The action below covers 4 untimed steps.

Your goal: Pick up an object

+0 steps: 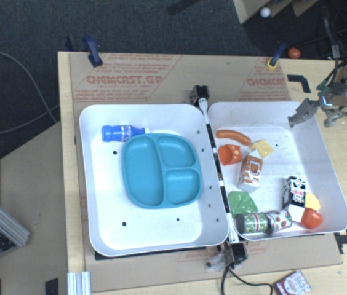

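The gripper (317,110) hangs over the right bin's (330,165) far right corner, jaws apart and holding nothing. The pickable items (hot dog (233,136), carton (250,171), can (255,222)) lie crowded, so a descent may strike two together.

Surface (161,78), left print: you can read "CHEMCAST GP" in red.
Surface, right print: same red lettering, partly cut off.
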{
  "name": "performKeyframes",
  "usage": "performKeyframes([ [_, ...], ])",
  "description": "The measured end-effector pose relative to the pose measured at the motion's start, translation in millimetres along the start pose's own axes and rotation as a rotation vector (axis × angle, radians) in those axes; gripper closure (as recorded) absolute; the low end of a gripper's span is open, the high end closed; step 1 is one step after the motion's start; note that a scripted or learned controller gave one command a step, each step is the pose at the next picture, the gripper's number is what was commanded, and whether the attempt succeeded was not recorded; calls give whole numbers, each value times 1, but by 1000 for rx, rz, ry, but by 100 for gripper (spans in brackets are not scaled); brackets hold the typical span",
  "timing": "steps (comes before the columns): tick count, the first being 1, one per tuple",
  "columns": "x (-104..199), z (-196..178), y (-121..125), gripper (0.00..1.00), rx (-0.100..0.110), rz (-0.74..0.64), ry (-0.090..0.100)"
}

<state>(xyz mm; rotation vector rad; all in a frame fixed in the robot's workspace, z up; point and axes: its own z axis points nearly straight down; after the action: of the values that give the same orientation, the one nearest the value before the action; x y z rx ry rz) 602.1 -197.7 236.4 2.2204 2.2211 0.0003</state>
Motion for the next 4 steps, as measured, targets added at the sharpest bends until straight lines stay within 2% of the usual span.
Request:
performKeyframes([
  [1, -21, 111, -53, 0, 3, 1, 1],
  [2, -7, 152, -107, 0, 2, 2, 1],
  [3, -7, 141, -105, 100, -4, 1, 0],
  [4, 65, 77, -65, 100, 0, -2, 1],
])
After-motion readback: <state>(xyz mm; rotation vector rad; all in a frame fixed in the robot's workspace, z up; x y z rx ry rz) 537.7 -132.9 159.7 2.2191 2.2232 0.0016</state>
